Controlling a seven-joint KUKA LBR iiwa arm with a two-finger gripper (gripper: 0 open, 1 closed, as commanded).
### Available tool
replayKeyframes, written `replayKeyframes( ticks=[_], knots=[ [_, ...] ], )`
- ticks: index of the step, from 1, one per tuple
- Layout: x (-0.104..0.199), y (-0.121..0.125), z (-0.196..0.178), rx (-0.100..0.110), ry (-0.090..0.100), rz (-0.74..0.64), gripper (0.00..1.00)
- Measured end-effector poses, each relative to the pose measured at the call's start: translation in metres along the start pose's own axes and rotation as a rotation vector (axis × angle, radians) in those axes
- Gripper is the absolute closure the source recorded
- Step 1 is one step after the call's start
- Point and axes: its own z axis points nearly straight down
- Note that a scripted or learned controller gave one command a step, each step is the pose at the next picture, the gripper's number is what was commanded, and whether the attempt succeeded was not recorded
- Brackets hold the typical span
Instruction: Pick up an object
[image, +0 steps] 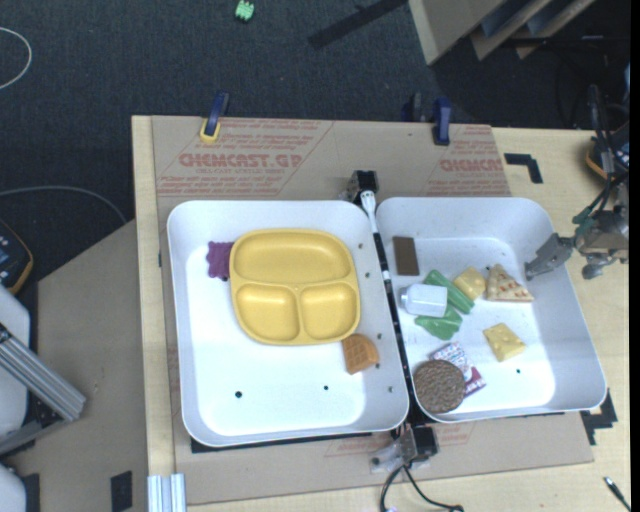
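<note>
My gripper (575, 262) hangs over the right rim of the right bin (570, 330), open, with nothing between its fingers. The nearest objects to its left are a pizza-slice toy (508, 288) and a yellow cheese wedge (504, 341). Further left in that bin lie a yellow piece (468, 283), green pieces (441, 318), a white block (427, 298), a brown bar (405, 255), a round brown cookie (438, 385) and a red-and-white wrapper (457, 357).
The left bin (270, 400) holds a yellow divided plate (295, 285), a purple item (218, 258) at the plate's left edge, and a brown bread piece (360, 352) near the divider. Clamps sit between the bins at the back (365, 185) and front (415, 440).
</note>
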Motion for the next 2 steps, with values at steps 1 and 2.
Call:
replayKeyframes(
  ticks=[1, 2],
  knots=[
    [0.000, 0.003, -0.007, -0.013, -0.004, -0.004, 0.00],
    [0.009, 0.009, 0.046, -0.007, 0.000, -0.005, 0.00]
  ],
)
